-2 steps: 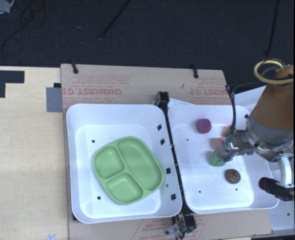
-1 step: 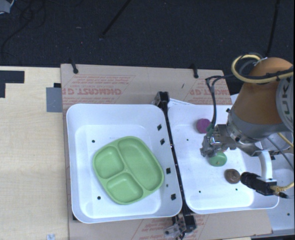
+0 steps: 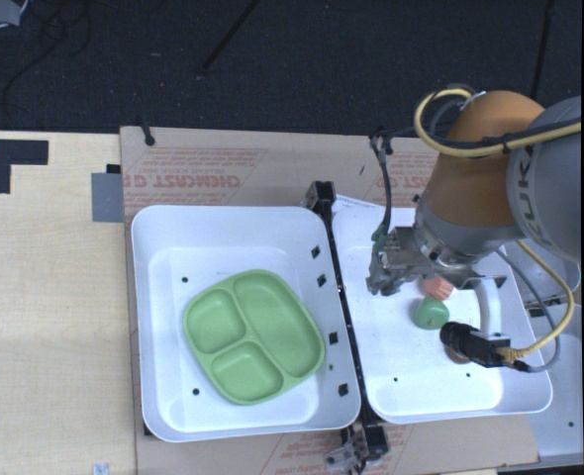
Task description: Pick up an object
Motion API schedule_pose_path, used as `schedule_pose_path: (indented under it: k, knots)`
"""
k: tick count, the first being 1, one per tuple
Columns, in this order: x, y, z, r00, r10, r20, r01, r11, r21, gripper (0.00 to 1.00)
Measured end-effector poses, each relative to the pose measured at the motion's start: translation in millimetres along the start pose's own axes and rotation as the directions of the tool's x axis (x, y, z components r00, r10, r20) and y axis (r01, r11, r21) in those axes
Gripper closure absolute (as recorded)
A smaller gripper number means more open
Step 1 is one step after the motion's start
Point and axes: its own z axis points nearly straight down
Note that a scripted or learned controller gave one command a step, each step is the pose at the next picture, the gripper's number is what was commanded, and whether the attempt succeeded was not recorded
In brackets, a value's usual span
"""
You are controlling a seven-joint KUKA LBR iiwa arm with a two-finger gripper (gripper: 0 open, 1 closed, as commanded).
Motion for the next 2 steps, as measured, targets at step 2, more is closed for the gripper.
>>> schedule_pose_path:
  k: [2]
  knots:
    - [97.5,45.8,22.3,1.0,0.001,0.001,-0.001,1.0,0.001,1.0]
